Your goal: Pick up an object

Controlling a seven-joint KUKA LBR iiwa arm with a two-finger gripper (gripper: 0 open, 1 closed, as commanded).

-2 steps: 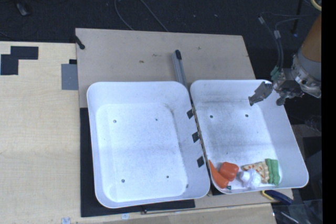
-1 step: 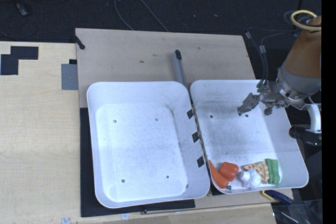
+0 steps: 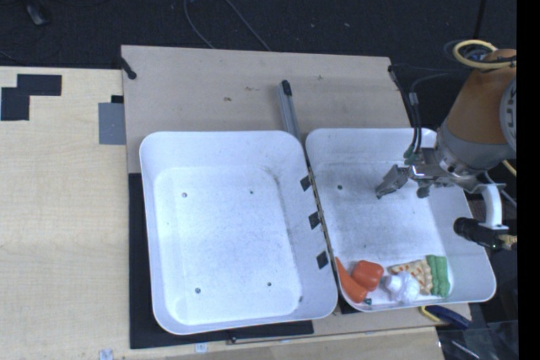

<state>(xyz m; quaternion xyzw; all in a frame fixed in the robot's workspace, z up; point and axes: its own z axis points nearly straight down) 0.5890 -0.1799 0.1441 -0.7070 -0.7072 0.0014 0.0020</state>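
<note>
Orange and red, a pepper-like object (image 3: 363,276) lay at the near edge of the right bin (image 3: 371,152), beside a pale packet (image 3: 411,277) and a green item (image 3: 439,274). Farther back, the claw (image 3: 408,182) hung over the same bin's bare floor, fingers apart, gripping nothing. The left bin (image 3: 224,143) sat alongside on the table (image 3: 253,88).
</note>
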